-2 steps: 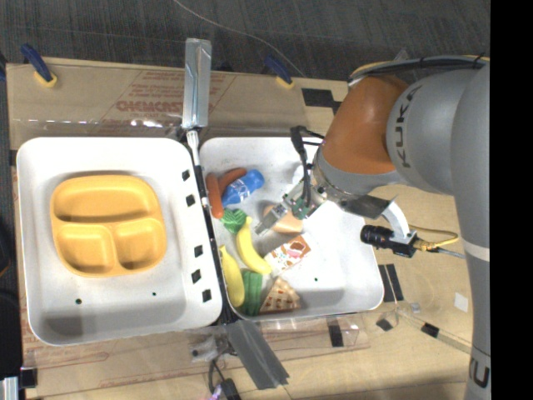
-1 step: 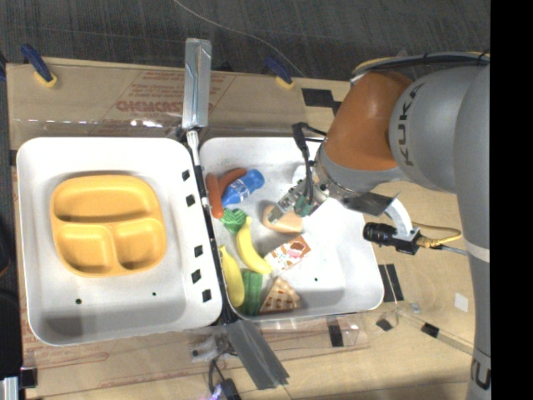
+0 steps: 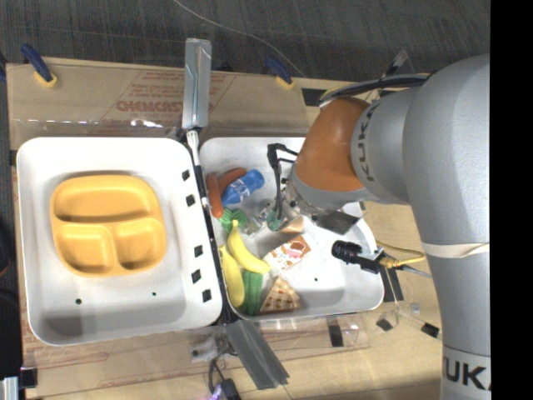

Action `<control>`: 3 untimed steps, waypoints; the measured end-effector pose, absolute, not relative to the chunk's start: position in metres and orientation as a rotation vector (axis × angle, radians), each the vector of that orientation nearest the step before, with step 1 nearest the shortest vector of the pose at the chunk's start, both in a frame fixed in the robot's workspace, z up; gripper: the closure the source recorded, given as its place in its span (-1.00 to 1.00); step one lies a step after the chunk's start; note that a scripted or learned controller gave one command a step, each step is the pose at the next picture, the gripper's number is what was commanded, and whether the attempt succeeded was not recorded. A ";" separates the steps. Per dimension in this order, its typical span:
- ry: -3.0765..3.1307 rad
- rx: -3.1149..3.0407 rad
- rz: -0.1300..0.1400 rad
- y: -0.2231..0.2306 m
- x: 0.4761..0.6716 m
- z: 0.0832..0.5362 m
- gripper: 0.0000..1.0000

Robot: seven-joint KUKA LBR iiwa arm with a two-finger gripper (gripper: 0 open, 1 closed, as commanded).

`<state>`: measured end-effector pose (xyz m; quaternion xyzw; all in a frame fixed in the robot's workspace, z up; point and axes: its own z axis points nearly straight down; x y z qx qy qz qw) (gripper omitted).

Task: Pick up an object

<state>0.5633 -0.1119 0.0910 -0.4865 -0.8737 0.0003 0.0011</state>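
The right bin (image 3: 358, 294) holds a pile of toy food. A blue bottle-like piece (image 3: 242, 186) lies beside a red sausage (image 3: 220, 187) at its upper left. Two bananas (image 3: 241, 258) lie along the left wall, with a green piece (image 3: 230, 220) above them. A waffle (image 3: 281, 295) sits at the front, and a small printed packet (image 3: 289, 252) rests in the middle. My gripper (image 3: 276, 217) reaches down into the middle of this bin, just right of the blue piece and above the packet. The wrist hides its fingers.
The left bin (image 3: 33, 307) holds a yellow divided tray (image 3: 107, 222). A divider with black clips (image 3: 200, 223) separates the two bins. The arm's orange band and grey body cover the right bin's upper right part.
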 end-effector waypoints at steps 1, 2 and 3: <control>-2.738 -1.550 -0.001 -0.160 0.620 0.127 1.00; -2.926 -1.136 -0.001 -0.154 0.514 0.091 1.00; -2.649 -1.684 0.000 -0.099 0.520 0.091 1.00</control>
